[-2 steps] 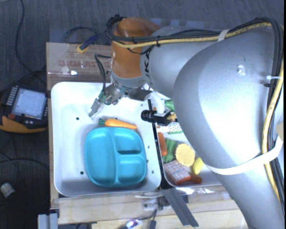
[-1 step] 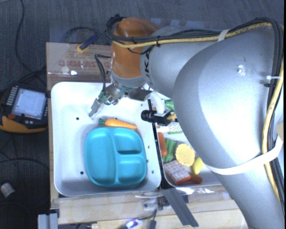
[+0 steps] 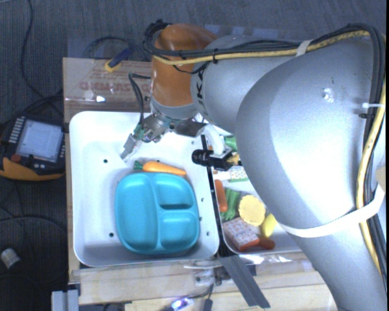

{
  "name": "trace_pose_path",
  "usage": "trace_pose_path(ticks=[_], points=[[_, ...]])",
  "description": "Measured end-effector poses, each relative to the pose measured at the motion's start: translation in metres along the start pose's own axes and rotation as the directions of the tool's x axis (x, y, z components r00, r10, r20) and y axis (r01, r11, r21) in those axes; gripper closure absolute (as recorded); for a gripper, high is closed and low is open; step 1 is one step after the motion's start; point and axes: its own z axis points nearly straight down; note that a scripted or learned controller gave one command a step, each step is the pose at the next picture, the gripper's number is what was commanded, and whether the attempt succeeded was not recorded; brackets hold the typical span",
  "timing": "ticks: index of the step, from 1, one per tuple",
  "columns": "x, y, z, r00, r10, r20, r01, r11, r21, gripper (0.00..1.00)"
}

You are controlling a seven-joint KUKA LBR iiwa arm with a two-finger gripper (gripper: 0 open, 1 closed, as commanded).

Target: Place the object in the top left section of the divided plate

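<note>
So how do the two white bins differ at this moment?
The left white bin carries a blue divided plastic plate with an orange toy carrot lying just beyond the plate's far rim; the right white bin is packed with assorted toy food. The grey arm covers much of the right bin, while the left bin is mostly visible. Both are shallow and white.

The bench (image 3: 78, 284) bears two white bins (image 3: 91, 193) side by side.

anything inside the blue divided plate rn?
The blue divided plate in the left bin shows bare compartments. A toy carrot lies at its far rim, outside the sections. The gripper hangs beyond it. Nothing covers the plate.
</note>
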Motion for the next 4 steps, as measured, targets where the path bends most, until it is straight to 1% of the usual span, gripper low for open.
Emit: trace_pose_path(ticks=[4], points=[[0.0,0.0,0.0,1.0,0.0,0.0,0.0,1.0,0.0,0.0]])
